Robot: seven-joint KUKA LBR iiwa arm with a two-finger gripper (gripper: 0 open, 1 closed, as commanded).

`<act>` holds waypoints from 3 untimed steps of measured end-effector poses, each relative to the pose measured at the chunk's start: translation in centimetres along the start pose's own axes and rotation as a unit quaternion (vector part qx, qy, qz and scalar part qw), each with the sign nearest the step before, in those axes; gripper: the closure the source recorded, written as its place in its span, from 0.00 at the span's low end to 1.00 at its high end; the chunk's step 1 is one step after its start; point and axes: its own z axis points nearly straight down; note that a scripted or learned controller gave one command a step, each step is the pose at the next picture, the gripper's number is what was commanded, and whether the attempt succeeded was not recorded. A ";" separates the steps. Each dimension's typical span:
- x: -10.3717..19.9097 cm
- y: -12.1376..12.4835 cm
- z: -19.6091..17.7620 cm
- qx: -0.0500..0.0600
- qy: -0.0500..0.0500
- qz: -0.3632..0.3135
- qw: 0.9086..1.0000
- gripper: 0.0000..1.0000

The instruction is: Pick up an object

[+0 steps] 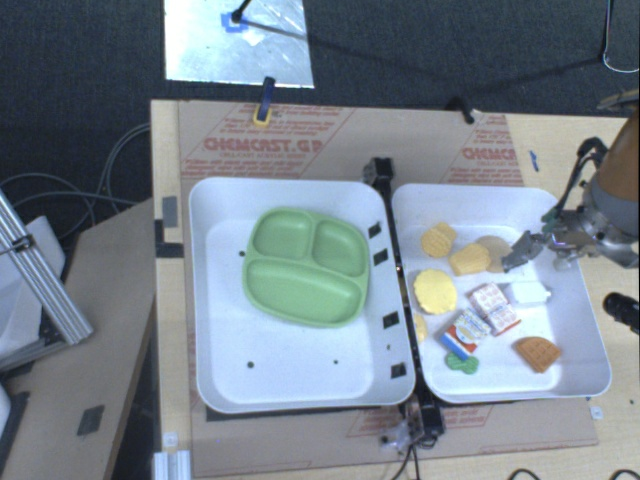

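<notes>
The right bin (590,358) holds several small food items. Among them are a round yellow piece (435,291), two yellow chunks (438,239) (470,260), a beige piece (493,245), red-and-white packets (491,308), a white block (530,293), a brown toast piece (537,353) and a blue, red and green item (459,351). My gripper (540,258) hangs over the bin's upper right part, just above the white block and right of the beige piece. Its fingers are open with nothing between them.
The left bin (215,368) holds a green divided plate (306,267). A black divider with clips (392,278) runs between the bins. The arm (615,193) enters over the right bin's right wall. A foil sheet (238,28) lies beyond the bench.
</notes>
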 end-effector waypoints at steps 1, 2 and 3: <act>0.1 0.3 -0.8 -0.007 -0.002 -0.002 1.000 0.00; -0.2 -0.5 3.8 -0.005 -0.001 -0.001 1.000 0.00; -1.6 -0.1 8.0 -0.013 -0.006 0.000 1.000 0.00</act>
